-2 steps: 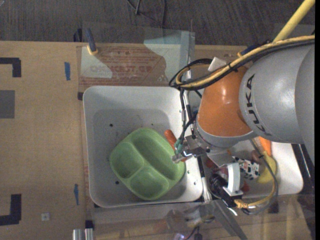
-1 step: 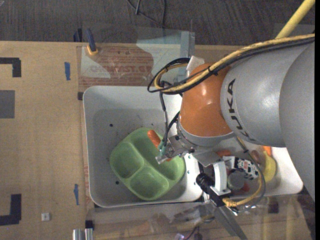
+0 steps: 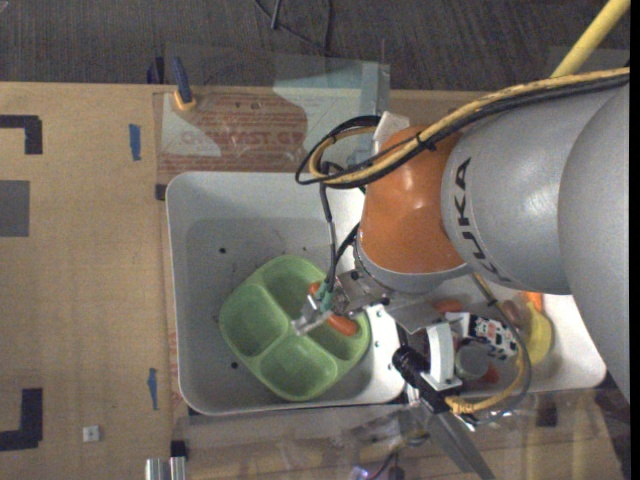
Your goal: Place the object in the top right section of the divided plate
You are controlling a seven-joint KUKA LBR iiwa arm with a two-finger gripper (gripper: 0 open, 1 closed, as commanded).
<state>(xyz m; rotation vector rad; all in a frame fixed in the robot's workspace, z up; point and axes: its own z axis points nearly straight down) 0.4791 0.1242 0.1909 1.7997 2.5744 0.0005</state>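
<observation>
Orange object [image 3: 341, 322], small and bright, is lying over the right-hand edge of the green divided plate [image 3: 262, 320], just below the fingers [image 3: 313, 313], and it is looking to me like a little carrot-shaped toy, though the arm is crowding it too closely to be sure. Whether it is sitting in a section or resting on a rib of the plate I cannot tell. The fingers are hanging low over the middle of the plate where the ribs meet, touching or nearly touching the orange piece; whether they are closing on it or standing apart I cannot tell from this slant. The plate is lying in the left white bin [image 3: 195, 268], a little below the centre of the frame, turned at an angle, so the gripper is coming at it from the right. The grey arm [image 3: 530, 198] with its orange band is filling the right of the frame and covering most of the right bin [image 3: 583, 363], where a few coloured things are peeking out near the lower right. Black and yellow cables are looping across the arm, hiding the bin's upper wall.
</observation>
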